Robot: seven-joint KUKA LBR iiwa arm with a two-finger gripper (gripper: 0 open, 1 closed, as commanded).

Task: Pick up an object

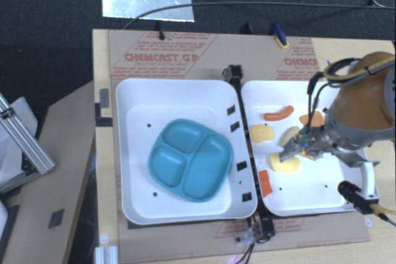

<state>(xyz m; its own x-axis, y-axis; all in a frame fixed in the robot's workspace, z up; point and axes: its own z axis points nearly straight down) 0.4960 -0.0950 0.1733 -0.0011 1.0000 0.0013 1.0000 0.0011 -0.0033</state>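
Hand (296, 150) hovers over a yellow piece (284, 164), finger state impossible to tell.

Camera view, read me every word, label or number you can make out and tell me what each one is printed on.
"CHEMCAST GP": red print on the brown protective sheet under the two white bins, at upper left.
A second red print at upper right of that sheet: likely the same, too blurred to confirm.
Smaller red lines around both: unreadable.

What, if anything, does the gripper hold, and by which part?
It cannot be told. The gripper sits low over the yellow piece in the right bin, but no object shows between its fingers.
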